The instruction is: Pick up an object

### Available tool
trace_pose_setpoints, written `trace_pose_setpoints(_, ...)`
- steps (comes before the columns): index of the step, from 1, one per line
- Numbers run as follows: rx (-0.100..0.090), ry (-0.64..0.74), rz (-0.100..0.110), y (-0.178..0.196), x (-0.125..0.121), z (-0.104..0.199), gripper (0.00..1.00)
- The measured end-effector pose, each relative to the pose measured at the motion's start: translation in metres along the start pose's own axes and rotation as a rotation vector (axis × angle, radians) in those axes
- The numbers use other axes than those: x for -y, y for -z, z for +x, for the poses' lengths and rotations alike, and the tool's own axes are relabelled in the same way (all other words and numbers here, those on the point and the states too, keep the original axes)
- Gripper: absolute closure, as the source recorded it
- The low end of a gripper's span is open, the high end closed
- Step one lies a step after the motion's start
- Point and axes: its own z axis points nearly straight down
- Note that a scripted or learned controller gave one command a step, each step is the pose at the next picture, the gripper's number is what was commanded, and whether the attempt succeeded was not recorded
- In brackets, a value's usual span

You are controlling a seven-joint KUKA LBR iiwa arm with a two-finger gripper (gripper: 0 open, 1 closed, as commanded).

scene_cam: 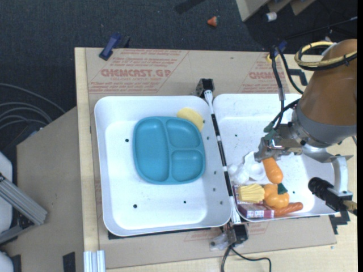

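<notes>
So from the overhead camera: the right bin (249,115) has a little pile of toy food crammed into its near corner. There's an orange carrot (273,170) standing out on top, tilted with its fat end pointing toward the gripper (271,150). Just below it sits a corn cob (251,194), pale yellow and ridged, next to an orange pumpkin-ish thing (277,199), and a red chili or sausage (289,209) lies along the bin's front edge. Something white and crumpled (249,167) is wedged beside the carrot, hard to say what it is.

The left bin (113,169) holds a blue divided plate (168,149) with a yellow lemon-like piece (191,117) at its far corner.

The arm (329,95) comes in from the right, wrist bent down over the right bin, gripper right above the carrot's upper end. Can't tell whether the fingers are apart or closed from this angle, or whether they're touching the carrot.
</notes>
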Motion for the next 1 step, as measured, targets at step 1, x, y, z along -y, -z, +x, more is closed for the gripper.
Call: trace_pose_setpoints(1, 0.001, -0.001, -0.002, -0.0030, -0.0058, 0.0187, 1.00)
